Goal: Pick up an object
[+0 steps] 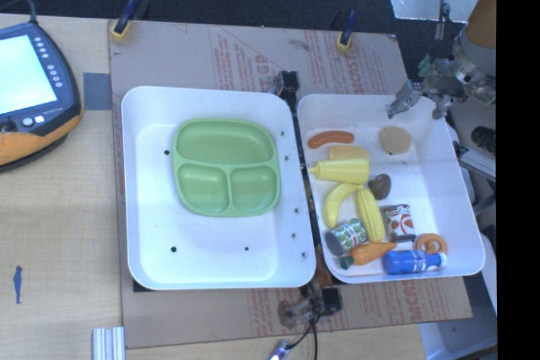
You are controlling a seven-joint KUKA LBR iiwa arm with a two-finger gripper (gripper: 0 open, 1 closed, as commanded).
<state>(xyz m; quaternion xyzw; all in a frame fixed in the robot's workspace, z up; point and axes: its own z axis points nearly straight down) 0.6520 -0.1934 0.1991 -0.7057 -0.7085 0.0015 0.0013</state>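
Objects for picking all lie in the right bin [451, 181]; none is between the gripper's fingers. Far left on the bench: a teach pendant [29, 93] with orange casing and lit screen. Left bin [143, 249] holds a green divided plate [226, 167], flat, three compartments. Right bin, from its left side: a hot dog [330, 138] near the top, a yellow mustard bottle [342, 172] lying on its side, two bananas [354, 205] just below it, a green can [347, 234], a carrot [369, 253]. Further right: a round tan cookie [395, 140], a dark pebble-like item [380, 185], a red-and-white can [398, 221], a blue bottle [413, 262] on its side, an orange ring [431, 244] touching it. Gripper [420, 102] hangs over the bin's upper right corner, fingers spread apart, grasping nothing, above and just right of the cookie.
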